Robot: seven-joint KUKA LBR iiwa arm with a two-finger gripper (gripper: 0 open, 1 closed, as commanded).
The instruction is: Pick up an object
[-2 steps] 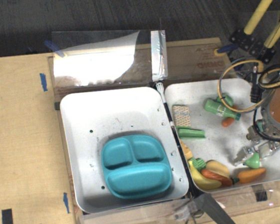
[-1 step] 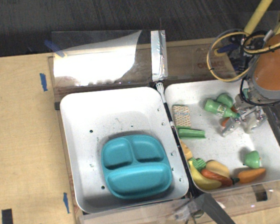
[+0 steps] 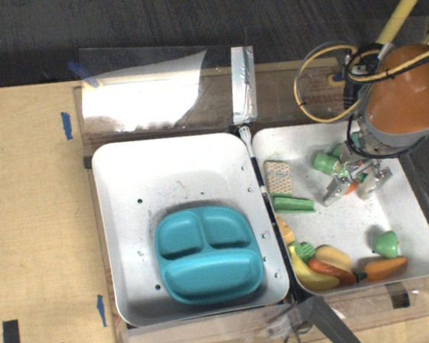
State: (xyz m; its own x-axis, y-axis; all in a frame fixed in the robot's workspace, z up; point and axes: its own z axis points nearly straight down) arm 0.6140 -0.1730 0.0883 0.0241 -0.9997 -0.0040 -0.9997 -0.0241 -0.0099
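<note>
My gripper (image 3: 351, 184) hangs low over the upper middle of the right bin (image 3: 415, 205), under the grey arm with its orange band (image 3: 403, 103). Its two silver fingers (image 3: 332, 190) stand spread apart, open. A small orange speck shows between them, and I cannot tell what it is. A round green toy (image 3: 325, 163) lies just up-left of the gripper, apart from the fingers. A green bean pod (image 3: 293, 205) and a tan waffle piece (image 3: 278, 175) lie to the left. Along the bin's front lie a green pepper (image 3: 387, 243), an orange carrot (image 3: 385, 267), a banana (image 3: 311, 275) and a red-and-yellow piece (image 3: 331, 261).
The left bin (image 3: 119, 216) holds a teal compartment plate (image 3: 207, 254). A divider wall (image 3: 264, 200) separates the bins. Yellow and black cables (image 3: 334, 76) loop behind the right bin, next to a clear plastic sheet (image 3: 144, 94).
</note>
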